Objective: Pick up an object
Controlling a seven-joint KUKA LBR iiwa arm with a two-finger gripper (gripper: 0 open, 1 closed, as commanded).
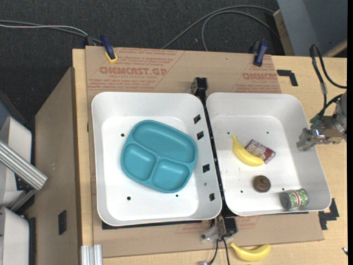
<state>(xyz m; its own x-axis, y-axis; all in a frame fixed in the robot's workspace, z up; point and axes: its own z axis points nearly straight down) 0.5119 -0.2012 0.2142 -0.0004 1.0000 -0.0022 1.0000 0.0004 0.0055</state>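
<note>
Claw (306,137) at right bin's (292,106) right rim, finger state cannot be told, banana (246,154) touching small packet (260,150) inside, brown round object (262,184), green can (295,199) near front corner — teal divided plate (159,155) in left bin (107,164).

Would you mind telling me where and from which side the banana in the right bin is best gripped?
Probably at the banana's thick middle, coming straight down from above, closing across its narrow width. It lies flat, curved, in the right bin. The small packet sits against its right side, so gripping slightly toward the upper, tapered end may leave more room.
</note>
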